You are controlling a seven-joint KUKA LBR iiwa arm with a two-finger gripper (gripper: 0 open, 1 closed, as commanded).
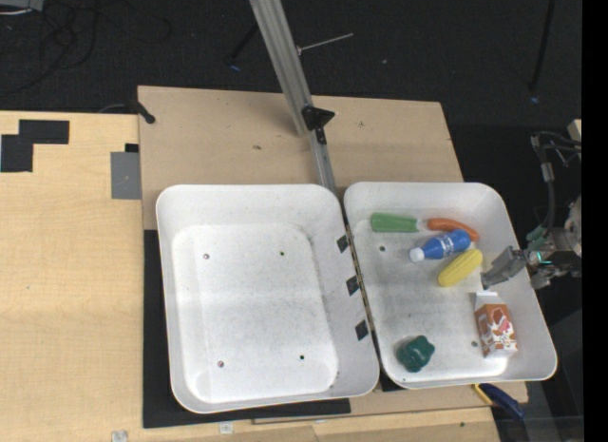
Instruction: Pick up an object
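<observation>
Gripper (501, 267) hangs over the right bin's (528, 364) right rim, near the yellow corn (460, 267); grip unreadable.

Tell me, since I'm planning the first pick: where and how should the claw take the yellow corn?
Grip the yellow corn across its narrow middle, coming from above. It lies flat and slanted in the right bin, and the blue bottle crowds its upper side, so probably close across the width.
</observation>
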